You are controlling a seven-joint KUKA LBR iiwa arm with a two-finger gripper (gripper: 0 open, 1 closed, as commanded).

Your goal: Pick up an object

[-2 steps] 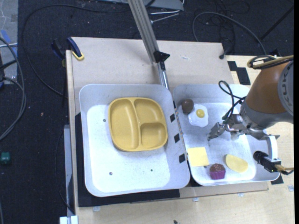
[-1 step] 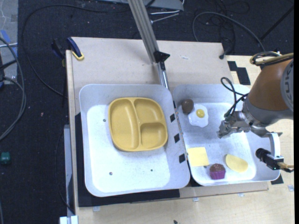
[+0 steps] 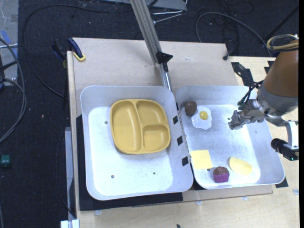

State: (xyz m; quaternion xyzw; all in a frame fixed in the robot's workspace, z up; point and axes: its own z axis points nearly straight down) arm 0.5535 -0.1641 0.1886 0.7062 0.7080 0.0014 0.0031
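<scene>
The right bin (image 3: 266,175) holds a brown ball (image 3: 190,108), a toy fried egg (image 3: 203,118), a flat yellow square (image 3: 201,159), a purple cupcake-like piece (image 3: 221,174) and a pale yellow lump (image 3: 241,166). My gripper (image 3: 236,121) hangs over the right side of this bin, right of the egg and above the yellow lump, well apart from both. Nothing shows between its tips.
A yellow sectioned plate (image 3: 140,126) lies in the left bin (image 3: 95,175). A metal pole (image 3: 148,27) slants down to the seam between the bins. The arm's orange-banded wrist (image 3: 283,80) enters from the right. Cables lie on the dark floor around the bench.
</scene>
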